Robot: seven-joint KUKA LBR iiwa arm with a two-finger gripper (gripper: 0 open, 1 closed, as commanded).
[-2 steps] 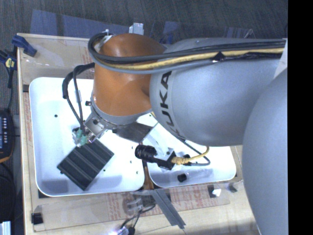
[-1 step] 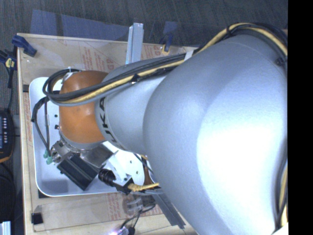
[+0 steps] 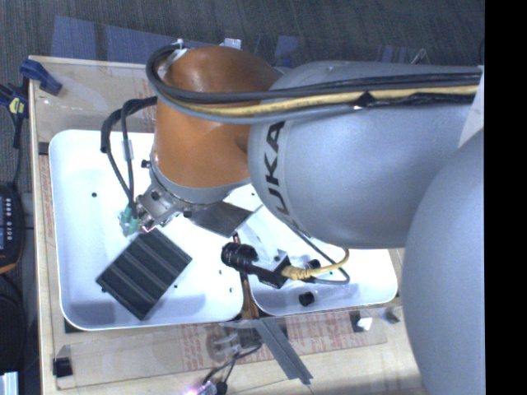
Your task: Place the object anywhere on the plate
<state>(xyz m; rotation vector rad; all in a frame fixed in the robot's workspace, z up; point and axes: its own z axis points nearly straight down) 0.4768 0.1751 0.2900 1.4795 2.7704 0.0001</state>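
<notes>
The claw [image 3: 138, 216] hangs below the orange band of the arm's wrist, low over the floor of the left bin [image 3: 74, 188], and whether it is spread or pressed together cannot be told from this slant. Right at its tip, on the side away from the arm, sits a small green thing [image 3: 128, 220]. It touches the claw's end, but it is not clear whether it is pinched or merely lies against it. Just beside the claw, toward the bin's near wall, a black ribbed slab [image 3: 145, 275] lies flat on the white floor, turned cornerwise to the bin's sides, with its upper corner almost under the claw. Well apart from the claw, past the wall shared by the two bins, a small black piece [image 3: 306, 299] rests in the right bin [image 3: 362, 290] near its front rim. Farthest from the claw, a blue clamp [image 3: 37, 74] grips the back corner of the wooden bench [image 3: 99, 356].
</notes>
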